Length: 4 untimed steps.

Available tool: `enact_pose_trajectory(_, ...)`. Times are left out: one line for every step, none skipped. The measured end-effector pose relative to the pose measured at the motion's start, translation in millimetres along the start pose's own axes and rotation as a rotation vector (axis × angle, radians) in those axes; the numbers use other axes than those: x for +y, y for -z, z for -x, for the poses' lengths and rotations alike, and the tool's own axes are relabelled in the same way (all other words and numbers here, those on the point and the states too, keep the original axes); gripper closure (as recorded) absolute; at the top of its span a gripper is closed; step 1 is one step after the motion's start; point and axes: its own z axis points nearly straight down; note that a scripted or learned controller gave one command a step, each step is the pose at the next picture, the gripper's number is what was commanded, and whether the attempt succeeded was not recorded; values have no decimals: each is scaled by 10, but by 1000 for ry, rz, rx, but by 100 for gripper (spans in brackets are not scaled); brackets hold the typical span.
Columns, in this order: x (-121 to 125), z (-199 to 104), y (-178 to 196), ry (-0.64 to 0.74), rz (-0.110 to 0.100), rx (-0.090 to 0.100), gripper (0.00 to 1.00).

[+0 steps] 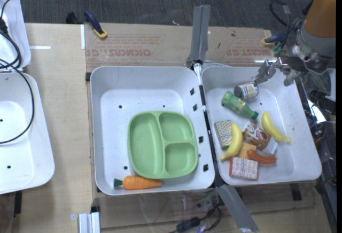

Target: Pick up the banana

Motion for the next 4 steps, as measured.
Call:
enact_pose_trajectory(-605, 44, -1360, 22, -1, 1, 0)
enact_pose_trajectory(-572, 794, -1704, 44, 2, 2, 0)
enact_pose_trajectory(-571, 801, -1623, 41, 1, 1, 100)
enact_pose_trajectory(-95, 470, -604, -171, 0, -1, 100)
